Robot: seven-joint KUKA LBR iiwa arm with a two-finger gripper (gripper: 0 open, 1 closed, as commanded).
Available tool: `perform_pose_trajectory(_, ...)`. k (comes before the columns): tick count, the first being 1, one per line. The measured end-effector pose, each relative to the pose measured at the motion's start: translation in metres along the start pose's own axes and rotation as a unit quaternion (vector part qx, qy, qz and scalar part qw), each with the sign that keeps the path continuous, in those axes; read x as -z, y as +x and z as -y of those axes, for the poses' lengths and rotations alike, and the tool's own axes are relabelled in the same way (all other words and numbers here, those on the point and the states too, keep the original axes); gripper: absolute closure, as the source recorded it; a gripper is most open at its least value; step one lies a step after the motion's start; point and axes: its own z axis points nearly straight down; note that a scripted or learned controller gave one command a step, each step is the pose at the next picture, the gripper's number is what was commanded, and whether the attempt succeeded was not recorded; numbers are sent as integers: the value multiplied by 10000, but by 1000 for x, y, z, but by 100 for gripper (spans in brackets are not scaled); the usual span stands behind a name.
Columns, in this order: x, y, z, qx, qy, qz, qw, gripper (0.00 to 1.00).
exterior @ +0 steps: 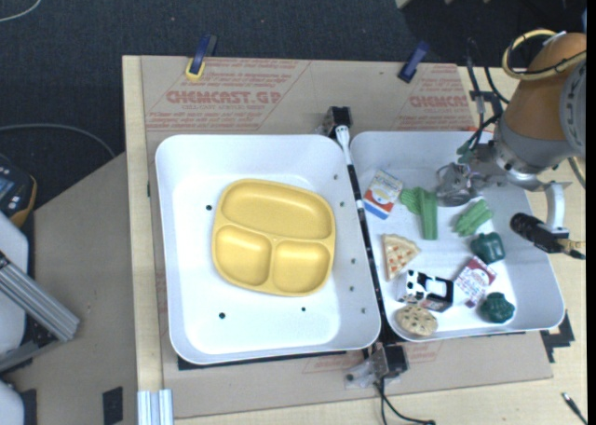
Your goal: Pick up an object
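Yellow divided plate [273, 235] in middle of left bin [186, 321], gripper [453, 183] low near right bin's [549, 297] far edge beside green toy vegetable [424, 211], grip state unclear

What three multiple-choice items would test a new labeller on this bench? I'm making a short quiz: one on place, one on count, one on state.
1. Where is the yellow tray?
A. In the left bin
B. In the right bin
C. On the floor

2. How many compartments does the tray have?
A. Two
B. Three
C. Five

3. Where does the gripper stand?
A. Over the tray
B. Over the right bin, near the green toy vegetables
C. Outside both bins

Answers:
1 A: the tray lies in the left bin.
2 B: one long section above two smaller ones.
3 B: it hangs above the right bin, beside the green pieces.
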Motion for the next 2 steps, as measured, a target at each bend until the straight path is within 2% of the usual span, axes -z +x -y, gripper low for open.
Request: perform_pose_trajectory(2, 117, -3, -10, 3, 40, -13, 10000, 100)
